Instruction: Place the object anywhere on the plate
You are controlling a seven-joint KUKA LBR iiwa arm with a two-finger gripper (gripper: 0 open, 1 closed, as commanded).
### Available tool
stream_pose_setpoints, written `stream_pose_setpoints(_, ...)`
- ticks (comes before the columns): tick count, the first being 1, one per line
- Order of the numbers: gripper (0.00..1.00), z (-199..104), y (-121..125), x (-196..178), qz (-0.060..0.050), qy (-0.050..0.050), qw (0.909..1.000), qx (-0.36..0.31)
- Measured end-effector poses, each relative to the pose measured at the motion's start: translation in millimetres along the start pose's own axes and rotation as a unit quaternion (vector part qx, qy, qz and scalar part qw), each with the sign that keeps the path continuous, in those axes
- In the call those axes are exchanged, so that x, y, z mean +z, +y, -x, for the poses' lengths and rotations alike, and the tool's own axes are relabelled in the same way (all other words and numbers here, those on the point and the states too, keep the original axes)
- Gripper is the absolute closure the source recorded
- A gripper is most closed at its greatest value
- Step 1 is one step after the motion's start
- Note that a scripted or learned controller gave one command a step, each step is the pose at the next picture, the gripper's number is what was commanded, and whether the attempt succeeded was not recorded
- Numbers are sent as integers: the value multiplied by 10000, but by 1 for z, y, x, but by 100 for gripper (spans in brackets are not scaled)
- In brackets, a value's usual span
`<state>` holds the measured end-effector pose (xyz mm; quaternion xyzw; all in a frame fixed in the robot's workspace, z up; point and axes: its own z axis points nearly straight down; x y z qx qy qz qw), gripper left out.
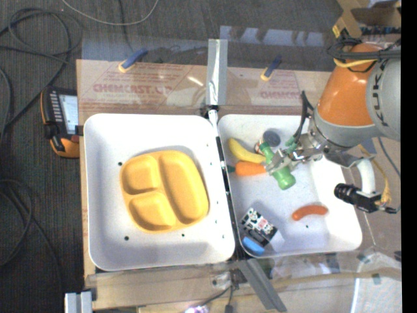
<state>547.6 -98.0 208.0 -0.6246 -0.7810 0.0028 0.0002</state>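
Near edge of the bench: in the right bin point(339, 240), a small black-and-white box point(260, 225) with a blue piece point(253, 244) touching it lay at the near-left corner, its printing too small to read. A red-orange sausage point(309, 212) lay further right on the bin floor, well apart from the other items. In the left bin point(104, 240), the yellow plate point(164, 189), divided into three compartments, sat tilted at centre with nothing on it. Mid-field, right bin: the gripper point(281, 162) hung over a green object point(281, 171); whether the fingers were spread, closed or clasping that object could not be told. An orange carrot point(250, 169) lay just left of the green object, a banana point(244, 151) just beyond the carrot near the dividing wall, and a grey disc point(271, 137) beyond the gripper. The arm point(355, 106), with its orange band, entered from the right; partial lettering "KU" showed on its grey casing. Far field: a brown board point(143, 87) behind the bins bore red print reading roughly "CHEMCAST", repeated faintly at right. An orange-and-black handset point(60, 119) lay left of the left bin.
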Motion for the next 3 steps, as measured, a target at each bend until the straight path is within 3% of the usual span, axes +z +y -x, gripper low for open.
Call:
stream_pose_setpoints(1,100,-73,21,-17,4,15,9997,233)
stream_pose_setpoints(2,100,-183,32,14,-10,12,9971,764)
stream_pose_setpoints(3,0,-183,32,14,-10,12,9971,765)
